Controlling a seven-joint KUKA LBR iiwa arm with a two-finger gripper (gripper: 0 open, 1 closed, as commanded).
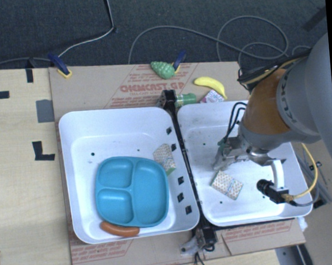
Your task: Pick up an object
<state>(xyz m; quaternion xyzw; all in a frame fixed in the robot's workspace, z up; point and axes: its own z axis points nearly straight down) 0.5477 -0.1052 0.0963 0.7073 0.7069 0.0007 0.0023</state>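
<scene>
Cardboard lines the bench; in the right bin (207,209) the patterned packet (227,184) lies just below the gripper (223,157), whose grip state I cannot tell

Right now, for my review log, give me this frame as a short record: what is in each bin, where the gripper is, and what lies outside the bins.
left bin: blue divided plate, orange sausage-like item at the plate's near edge, small patterned packet by the divider
right bin: patterned packet
gripper: low over the right bin, just above that packet; grip state unclear
outside bins: banana, green item
</scene>
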